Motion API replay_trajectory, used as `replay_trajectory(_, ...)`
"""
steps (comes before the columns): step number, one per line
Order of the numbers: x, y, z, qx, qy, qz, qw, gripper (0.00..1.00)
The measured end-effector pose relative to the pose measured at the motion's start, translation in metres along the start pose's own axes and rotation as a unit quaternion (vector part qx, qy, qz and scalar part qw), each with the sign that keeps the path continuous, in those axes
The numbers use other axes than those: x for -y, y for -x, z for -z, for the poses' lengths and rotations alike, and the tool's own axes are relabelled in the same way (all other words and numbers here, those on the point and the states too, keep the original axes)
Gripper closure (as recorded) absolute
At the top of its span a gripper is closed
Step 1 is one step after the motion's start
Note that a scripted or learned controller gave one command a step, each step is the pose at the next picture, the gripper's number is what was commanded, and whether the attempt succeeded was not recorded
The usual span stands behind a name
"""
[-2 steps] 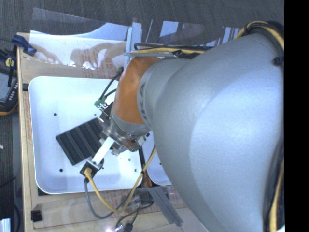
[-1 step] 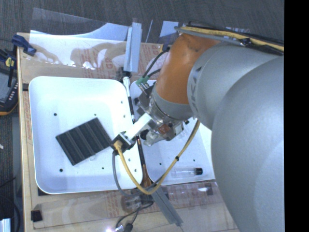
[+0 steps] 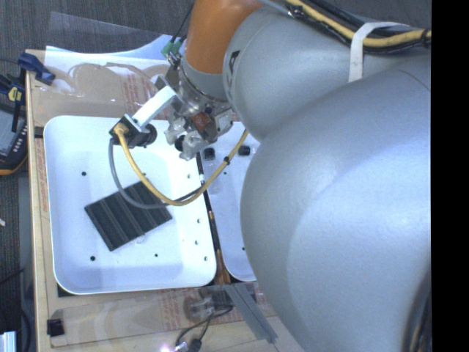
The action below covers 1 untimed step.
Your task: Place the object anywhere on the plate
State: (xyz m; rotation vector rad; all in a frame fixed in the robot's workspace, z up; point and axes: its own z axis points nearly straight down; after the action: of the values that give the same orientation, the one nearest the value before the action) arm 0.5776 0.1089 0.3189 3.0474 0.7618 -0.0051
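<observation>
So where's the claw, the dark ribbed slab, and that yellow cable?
claw [image 3: 192,134], camera view, on the metal tip over the left bin's right edge.
dark ribbed slab [image 3: 128,215], camera view, on its grooved top face.
yellow cable [image 3: 157,189], camera view, on the low loop.

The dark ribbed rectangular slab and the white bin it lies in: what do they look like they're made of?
The dark ribbed rectangular slab looks like matte black rubber or moulded plastic: parallel ridges run along it and it shows no shine. Which of the two, I cannot tell. The shallow white left bin looks like smooth, slightly glossy plastic, with rounded corners, a soft sheen on its floor and small dark holes.
</observation>
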Motion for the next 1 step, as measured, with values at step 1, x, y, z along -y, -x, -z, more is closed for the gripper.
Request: replay_trajectory(1,0.0295,-0.0753,0.0351,-0.002,0.001,0.057,0.9984,1.0)
